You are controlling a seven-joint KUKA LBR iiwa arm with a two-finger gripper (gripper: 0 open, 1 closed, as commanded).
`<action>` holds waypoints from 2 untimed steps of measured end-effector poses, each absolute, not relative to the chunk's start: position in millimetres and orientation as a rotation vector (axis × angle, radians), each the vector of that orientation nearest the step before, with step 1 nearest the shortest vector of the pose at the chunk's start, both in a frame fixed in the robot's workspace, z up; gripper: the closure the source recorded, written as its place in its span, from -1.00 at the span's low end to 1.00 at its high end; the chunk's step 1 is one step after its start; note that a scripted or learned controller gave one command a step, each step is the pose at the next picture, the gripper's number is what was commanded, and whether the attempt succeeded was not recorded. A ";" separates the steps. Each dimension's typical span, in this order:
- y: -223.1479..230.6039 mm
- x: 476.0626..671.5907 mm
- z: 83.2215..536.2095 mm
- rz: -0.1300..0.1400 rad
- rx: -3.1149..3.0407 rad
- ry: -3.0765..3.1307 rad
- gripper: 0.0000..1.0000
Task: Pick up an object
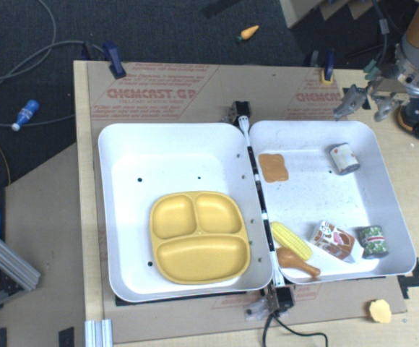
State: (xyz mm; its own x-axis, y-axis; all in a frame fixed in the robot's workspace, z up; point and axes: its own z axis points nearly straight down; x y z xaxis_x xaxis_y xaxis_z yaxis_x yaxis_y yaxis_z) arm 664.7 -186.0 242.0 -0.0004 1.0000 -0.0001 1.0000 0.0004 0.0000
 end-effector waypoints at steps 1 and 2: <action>-215.0 644.8 96.1 -0.010 2.233 2.227 -1.00; -192.3 667.2 83.5 0.002 2.217 2.224 -1.00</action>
